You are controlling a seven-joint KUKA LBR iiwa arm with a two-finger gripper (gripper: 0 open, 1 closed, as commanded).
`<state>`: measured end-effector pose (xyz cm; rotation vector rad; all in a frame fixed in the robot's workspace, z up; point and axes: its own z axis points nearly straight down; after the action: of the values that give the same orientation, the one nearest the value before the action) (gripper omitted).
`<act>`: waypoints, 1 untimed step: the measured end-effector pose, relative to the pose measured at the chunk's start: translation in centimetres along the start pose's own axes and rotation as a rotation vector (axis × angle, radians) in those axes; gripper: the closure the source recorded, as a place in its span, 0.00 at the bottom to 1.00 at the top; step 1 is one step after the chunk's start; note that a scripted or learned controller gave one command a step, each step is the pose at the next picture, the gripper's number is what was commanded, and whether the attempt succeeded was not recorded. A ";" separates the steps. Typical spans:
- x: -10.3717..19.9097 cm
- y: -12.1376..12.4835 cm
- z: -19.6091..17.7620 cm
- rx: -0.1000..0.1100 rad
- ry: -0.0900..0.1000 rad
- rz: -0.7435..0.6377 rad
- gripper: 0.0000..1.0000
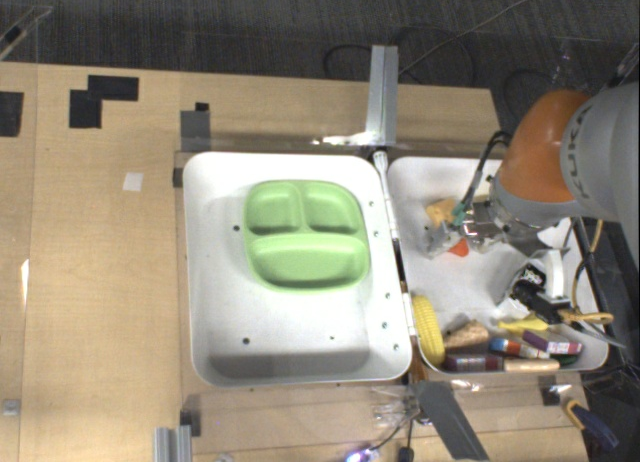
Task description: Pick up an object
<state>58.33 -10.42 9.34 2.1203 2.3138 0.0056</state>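
My gripper reaches in from the right and hangs low over the upper part of the right bin. A tan object lies just behind it, and a small orange-red piece sits right at its tip. I cannot see whether either one is held. Along the bin's front edge lie a yellow corn cob, a brown chunk, a dark marker-like stick and a yellow piece.
The left bin holds a green divided plate in its upper middle. A metal post stands behind the seam between the bins. Black patches mark the wooden bench at the left.
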 end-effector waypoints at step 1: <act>0.0 0.2 -1.0 -0.004 0.000 0.000 1.00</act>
<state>58.49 -10.37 10.36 2.1185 2.3124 0.0101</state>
